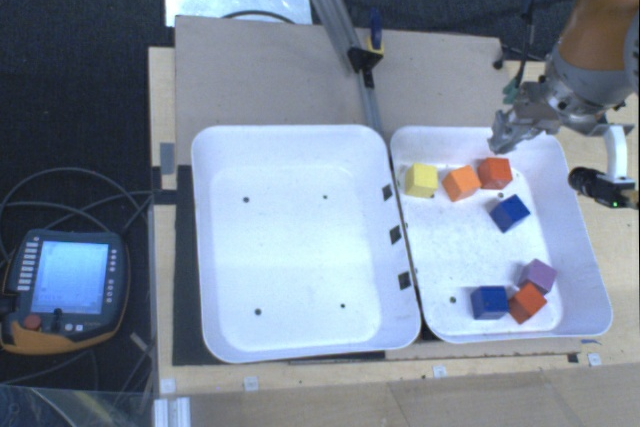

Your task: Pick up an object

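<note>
one camera feed, looking down on the bench (300, 75). the arm (600, 25) comes in from the right, orange band up top, and the claw (505, 137) hangs over the far rim of the right bin (575, 245), just above and beside the red-orange cube (495, 172). from here the tips blur into one dark clump, so i can't tell how the claw is set, and i see nothing between its tips. whether it touches that cube, i can't say either; it looks just short of it.

right bin holds seven cubes. along the far end, a row: yellow cube (421, 180) by the divider, orange cube (461, 183) just beside it, then the red-orange one touching or nearly touching the orange. a blue cube (509, 212) sits alone a little nearer, below that row. down at the near end, a cluster: dark blue cube (489, 302), an orange-red cube (527, 302) just beside it, and a purple cube (539, 274) touching that one's far side.

left bin (215, 315) is white with a few small dark dots on the floor.

off the bench to the left, the pendant (65, 290) lies on the dark floor, screen lit, cable looping round it.
</note>
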You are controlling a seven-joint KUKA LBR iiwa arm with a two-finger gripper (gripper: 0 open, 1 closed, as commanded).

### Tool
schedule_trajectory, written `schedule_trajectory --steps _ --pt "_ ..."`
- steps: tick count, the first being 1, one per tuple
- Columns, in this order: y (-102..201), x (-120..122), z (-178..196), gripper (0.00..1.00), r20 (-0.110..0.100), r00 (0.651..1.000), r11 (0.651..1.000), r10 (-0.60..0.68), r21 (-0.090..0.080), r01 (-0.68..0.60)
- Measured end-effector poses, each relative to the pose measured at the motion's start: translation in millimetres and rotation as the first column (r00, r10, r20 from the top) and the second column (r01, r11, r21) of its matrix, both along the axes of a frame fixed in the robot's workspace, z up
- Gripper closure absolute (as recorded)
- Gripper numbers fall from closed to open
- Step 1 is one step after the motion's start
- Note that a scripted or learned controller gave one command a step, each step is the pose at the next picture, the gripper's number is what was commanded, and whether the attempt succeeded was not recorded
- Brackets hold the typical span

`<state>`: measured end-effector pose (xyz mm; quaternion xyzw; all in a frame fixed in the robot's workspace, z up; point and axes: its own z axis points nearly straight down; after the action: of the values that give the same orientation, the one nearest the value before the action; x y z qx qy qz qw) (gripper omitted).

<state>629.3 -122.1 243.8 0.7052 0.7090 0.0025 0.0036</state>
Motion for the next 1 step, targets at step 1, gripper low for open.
schedule_trajectory --steps 1 --pt "-0.1 1.3 26.4 1.0 -0.003 1.0 1.0 0.0 0.001 0.0"
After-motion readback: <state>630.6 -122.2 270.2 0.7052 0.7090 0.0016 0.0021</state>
